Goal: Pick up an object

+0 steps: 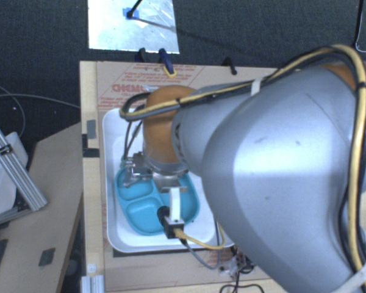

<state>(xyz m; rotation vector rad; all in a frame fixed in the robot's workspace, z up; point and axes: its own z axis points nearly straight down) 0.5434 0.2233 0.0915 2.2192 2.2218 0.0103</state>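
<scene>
Camera view: the grey arm (pixel 274 163) is reaching in from the right and covering most of the frame, its orange band (pixel 161 124) sitting just above the wrist. The tool (pixel 161 191) is hanging low inside the white bin (pixel 113 163), its lower end hidden by the wrist and by a white-and-black fitting on its near side; whether it is open or closed, I cannot tell. Right under and around the tool a blue tray (pixel 137 209) with shallow compartments is lying on the bin floor, spreading out to the tool's left and towards the near rim. It is looking as if the tool is touching the tray or hovering just above it, but contact is not clear. A yellow cable (pixel 198 243) is trailing from the fitting over the near rim. The bin is resting on a cardboard sheet (pixel 152 78) on the tabletop (pixel 61 157), beyond the tool
</scene>
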